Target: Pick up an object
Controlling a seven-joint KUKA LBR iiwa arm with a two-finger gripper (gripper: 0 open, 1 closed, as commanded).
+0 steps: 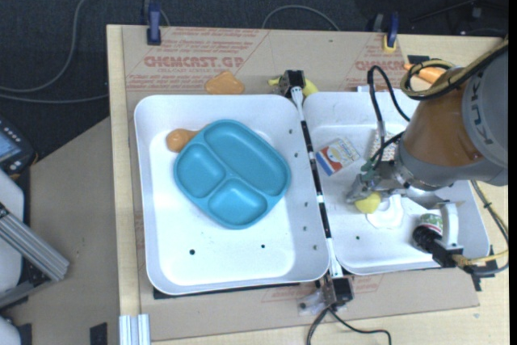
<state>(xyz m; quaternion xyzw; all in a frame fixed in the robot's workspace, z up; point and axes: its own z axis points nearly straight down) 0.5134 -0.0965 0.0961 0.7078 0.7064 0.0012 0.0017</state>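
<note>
The arm (452, 125) reaches in from the right and hangs low over the right bin (347, 250). Its tool (365, 188) points down and left, with the tips just above a small yellow object (367, 204) on the bin floor. The tips touch or nearly touch that object, but I cannot tell whether the tool is open or closed, or whether anything sits in its grip. A small white packet with red and blue print (335, 155) lies just up and left of the tool, near the wall between the bins. A white round piece (388, 216) lies just right of the yellow object. The left bin (174, 254) holds a blue divided plate (232, 172), with an orange object (177, 139) touching its upper left edge. Another orange piece (224, 82) lies on the table (129, 174) behind the left bin.
</note>
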